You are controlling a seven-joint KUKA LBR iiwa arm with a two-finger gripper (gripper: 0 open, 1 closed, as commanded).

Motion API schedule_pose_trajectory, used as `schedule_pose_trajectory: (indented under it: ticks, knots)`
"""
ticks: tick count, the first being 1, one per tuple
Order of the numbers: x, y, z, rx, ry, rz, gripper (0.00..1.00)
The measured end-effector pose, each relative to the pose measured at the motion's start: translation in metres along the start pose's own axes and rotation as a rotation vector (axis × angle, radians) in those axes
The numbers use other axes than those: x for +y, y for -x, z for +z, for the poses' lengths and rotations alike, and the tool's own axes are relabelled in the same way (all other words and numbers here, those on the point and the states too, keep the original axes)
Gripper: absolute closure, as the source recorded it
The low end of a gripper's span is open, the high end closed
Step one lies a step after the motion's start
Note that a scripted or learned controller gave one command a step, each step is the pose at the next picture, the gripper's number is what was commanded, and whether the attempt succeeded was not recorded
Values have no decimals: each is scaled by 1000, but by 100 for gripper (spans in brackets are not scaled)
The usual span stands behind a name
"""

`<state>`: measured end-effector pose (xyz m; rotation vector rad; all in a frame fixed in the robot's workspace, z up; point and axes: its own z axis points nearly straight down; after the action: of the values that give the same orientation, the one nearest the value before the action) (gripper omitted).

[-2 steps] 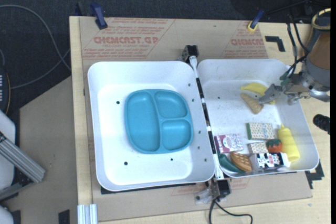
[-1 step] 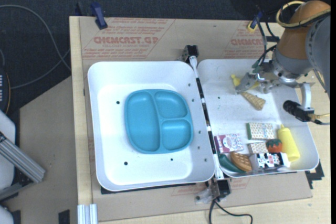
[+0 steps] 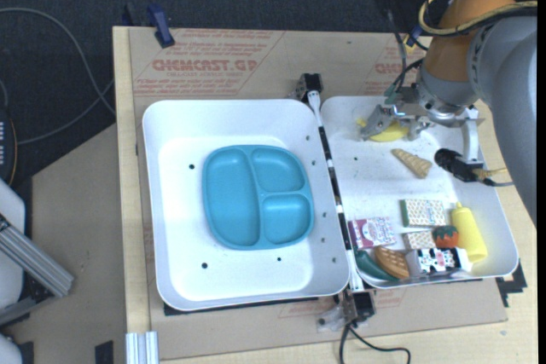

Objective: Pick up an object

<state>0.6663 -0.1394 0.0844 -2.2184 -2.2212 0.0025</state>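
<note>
Reaching down for the banana (image 3: 381,132) in the right bin (image 3: 503,222).
Gripper (image 3: 394,119) looks spread wide around it; squeeze gently, then lift straight up.

Right bin's (image 3: 503,222) middle floor looks open, while small items (image 3: 422,239) crowd its near edge

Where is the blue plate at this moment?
In the camera view, the blue plate lies in the middle of the left bin, with nothing else near it. The toy food and the gripper are in the right bin.
</note>
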Motion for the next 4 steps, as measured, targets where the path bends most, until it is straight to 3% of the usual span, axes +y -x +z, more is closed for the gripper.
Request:
schedule_pose_trajectory:
  ticks: [1,2,3,4]
  knots:
    - [-40,-29,0,1,1,1,0]
    - [-3,-43,2,-1,-14,5,0]
    - [-3,-31,3,1,-13,4,0]
    - [-5,-31,-6,0,-21,5,100]
